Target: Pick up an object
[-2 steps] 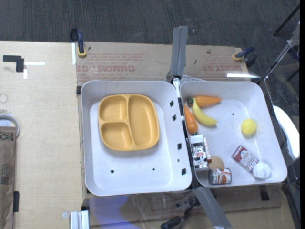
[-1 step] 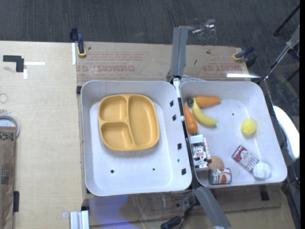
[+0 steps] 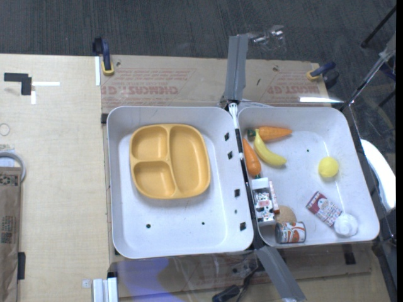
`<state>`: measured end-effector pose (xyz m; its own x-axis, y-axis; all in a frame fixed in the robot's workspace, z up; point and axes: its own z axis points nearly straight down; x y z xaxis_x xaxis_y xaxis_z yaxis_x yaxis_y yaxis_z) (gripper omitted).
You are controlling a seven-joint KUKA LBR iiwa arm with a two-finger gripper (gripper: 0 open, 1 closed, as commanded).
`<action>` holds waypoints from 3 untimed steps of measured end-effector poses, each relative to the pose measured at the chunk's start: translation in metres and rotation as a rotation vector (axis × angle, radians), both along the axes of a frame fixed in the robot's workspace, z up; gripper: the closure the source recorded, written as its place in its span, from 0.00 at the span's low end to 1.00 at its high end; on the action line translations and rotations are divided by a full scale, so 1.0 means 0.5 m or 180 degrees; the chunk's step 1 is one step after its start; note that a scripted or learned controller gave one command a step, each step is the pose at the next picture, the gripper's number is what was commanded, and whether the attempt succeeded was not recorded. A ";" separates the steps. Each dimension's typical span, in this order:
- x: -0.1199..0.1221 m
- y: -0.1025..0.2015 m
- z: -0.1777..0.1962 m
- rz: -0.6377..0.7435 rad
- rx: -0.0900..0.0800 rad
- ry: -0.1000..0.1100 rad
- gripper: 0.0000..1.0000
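Since the near corner of the right white bin (image 3: 350, 128) was the most crowded, we started there. A small red-and-white tin can (image 3: 290, 233) lay on its side touching a brown rounded lump (image 3: 286, 215), possibly a potato, though the view was too coarse to be sure. Just behind them stood a little printed carton (image 3: 264, 200) against the dividing wall. To the right, a red-and-white flat packet (image 3: 323, 207) lay beside a white ball-like piece (image 3: 345, 224). Farther back sat a yellow lemon-shaped ball (image 3: 328, 167), alone and well apart from the rest. Beyond it lay a yellow plastic banana (image 3: 269, 152), one orange toy carrot (image 3: 252, 159) along the wall and a second orange carrot (image 3: 274, 133) at the far end. The left white bin (image 3: 116, 187) held a yellow three-part plastic plate (image 3: 170, 161).

We could not tell the claw's state. We judged the clustered pieces risky: a descent there could strike a neighbour or the wall, and the round ball could roll away from a closing grasp.
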<state>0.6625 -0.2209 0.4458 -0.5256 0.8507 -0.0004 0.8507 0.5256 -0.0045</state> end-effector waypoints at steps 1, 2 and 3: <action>0.004 0.002 0.013 0.0008 -0.0004 0.0005 1.00; 0.008 0.003 0.026 0.0016 -0.0009 0.0011 1.00; 0.012 0.004 0.039 0.0023 -0.0014 0.0015 1.00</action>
